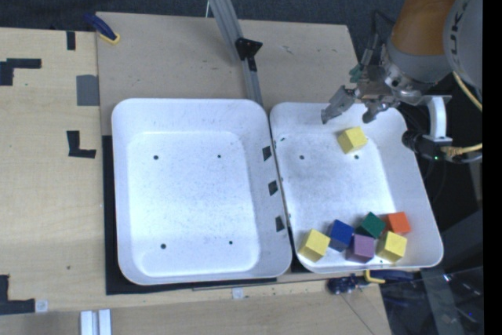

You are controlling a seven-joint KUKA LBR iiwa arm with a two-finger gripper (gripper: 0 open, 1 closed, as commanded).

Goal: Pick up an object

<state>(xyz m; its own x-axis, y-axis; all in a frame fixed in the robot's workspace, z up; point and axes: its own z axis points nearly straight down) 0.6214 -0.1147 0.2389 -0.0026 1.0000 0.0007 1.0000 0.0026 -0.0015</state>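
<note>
open jaws [350,112] hang just above a yellow cube [352,140] in the right bin [408,169].

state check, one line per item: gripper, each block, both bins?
gripper: open, above right bin's far end, holding nothing
lone yellow block: loose, below gripper
yellow front-left block: resting
blue block: resting
purple block: resting
green block: resting
orange block: resting
yellow front-right block: resting
right bin: holds seven blocks
left bin: no blocks
</note>
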